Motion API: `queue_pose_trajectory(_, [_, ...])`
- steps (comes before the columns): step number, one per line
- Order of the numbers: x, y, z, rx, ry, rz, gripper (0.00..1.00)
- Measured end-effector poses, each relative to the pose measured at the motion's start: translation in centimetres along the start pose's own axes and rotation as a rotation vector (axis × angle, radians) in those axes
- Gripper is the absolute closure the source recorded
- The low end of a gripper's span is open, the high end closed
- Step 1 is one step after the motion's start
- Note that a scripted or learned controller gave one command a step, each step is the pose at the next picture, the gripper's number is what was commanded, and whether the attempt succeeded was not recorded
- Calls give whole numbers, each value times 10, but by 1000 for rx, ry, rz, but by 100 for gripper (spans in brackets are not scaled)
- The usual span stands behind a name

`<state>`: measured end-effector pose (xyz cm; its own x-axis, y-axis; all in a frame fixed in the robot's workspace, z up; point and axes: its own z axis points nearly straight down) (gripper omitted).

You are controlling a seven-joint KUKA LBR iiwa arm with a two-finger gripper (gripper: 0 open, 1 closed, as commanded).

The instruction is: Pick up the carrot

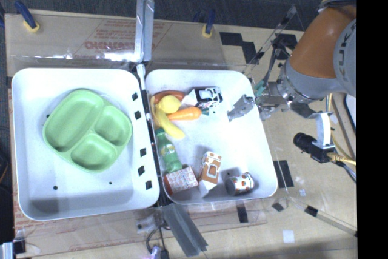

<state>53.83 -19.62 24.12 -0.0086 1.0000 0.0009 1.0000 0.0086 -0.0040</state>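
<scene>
Carrot [183, 113] lying lengthwise left-to-right in the upper left of the right bin [251, 142], touching a yellow banana [167, 121], well left of the gripper [241, 108] near that bin's upper right rim, nothing held, finger spread impossible to tell.

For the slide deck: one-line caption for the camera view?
Pincer poised over the right white bin, near the small orange carrot.
</scene>
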Motion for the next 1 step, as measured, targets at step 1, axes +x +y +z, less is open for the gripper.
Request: queue_pose_trajectory(1, [76,0,150,-1,-1,-174,0])
